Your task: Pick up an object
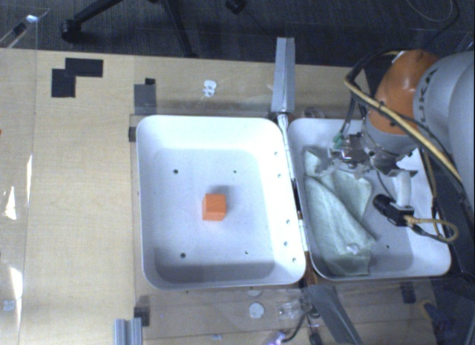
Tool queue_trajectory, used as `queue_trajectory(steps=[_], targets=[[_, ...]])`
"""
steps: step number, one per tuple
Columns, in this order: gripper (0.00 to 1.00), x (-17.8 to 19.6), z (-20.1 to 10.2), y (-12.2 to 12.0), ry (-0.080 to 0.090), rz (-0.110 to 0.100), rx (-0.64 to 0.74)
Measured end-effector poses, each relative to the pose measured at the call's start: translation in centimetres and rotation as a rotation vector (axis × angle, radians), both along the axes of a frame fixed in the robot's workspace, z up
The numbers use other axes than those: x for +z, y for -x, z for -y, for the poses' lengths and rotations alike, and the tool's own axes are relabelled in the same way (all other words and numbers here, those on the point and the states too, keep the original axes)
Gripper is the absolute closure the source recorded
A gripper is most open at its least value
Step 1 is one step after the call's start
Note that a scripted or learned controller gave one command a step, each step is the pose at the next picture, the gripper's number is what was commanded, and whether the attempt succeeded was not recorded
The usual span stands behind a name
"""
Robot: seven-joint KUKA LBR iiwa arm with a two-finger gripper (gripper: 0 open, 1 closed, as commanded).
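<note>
The gripper sits low over the right bin, at the upper end of a crumpled pale cloth; whether it is spread or pinching I cannot tell. The likely trouble is snagging only a loose fold, so the cloth slips free on lifting. The orange cube lies well apart in the left bin on the desk, untouched

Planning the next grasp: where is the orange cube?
The orange cube sits near the middle of the left bin, apart from the gripper over the right bin's cloth.
</note>
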State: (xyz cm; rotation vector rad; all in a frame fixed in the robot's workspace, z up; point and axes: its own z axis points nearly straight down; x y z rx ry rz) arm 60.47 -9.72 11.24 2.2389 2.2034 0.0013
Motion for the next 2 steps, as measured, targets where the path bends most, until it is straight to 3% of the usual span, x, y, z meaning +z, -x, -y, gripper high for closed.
queue_trajectory(steps=[1, 2], targets=[[1.00, 1.2, -0.1, -0.2, 0.000, 0.006, 0.000], [1.00, 6.7, 4.1, -1.2, 0.001, 0.003, -0.196]])
